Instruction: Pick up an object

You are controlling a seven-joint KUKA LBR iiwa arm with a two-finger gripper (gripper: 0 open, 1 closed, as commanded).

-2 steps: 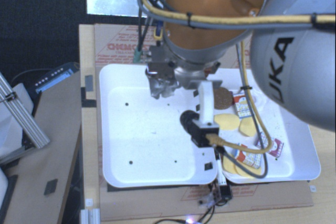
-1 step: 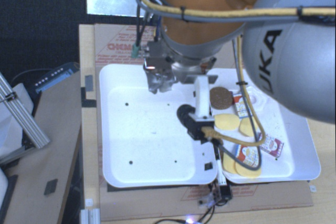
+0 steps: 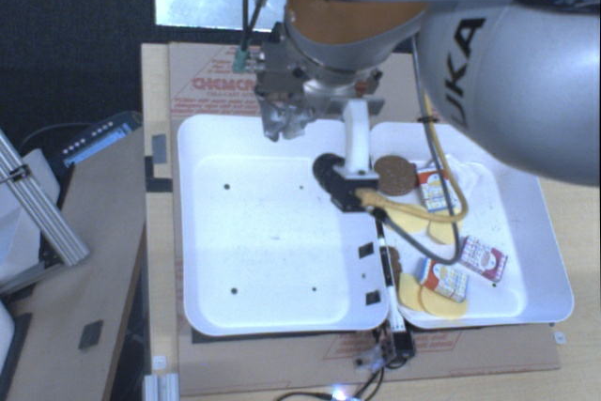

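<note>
My gripper (image 3: pixel 282 120) hangs over the far rim of the left bin (image 3: pixel 272 296), under the orange wrist band. I see nothing held in it. The loose things all lie in the right bin (image 3: pixel 540 296). A brown round disc (image 3: pixel 395 174) sits near that bin's far left corner. Beside it is a small red-and-white carton (image 3: pixel 434 190). Two more such cartons (image 3: pixel 484 259) (image 3: pixel 444 280) lie toward the front. Yellow flat pieces (image 3: pixel 413 217) (image 3: pixel 439 300) lie among them. The arm hides the far right part of this bin.
The two white bins rest on a cardboard sheet (image 3: pixel 207 84) on the bench. A ridge (image 3: pixel 380 258) with black clips runs where the bins meet. A metal rail (image 3: pixel 42 211) and a blue-lit device (image 3: pixel 99 136) stand off to the left.
</note>
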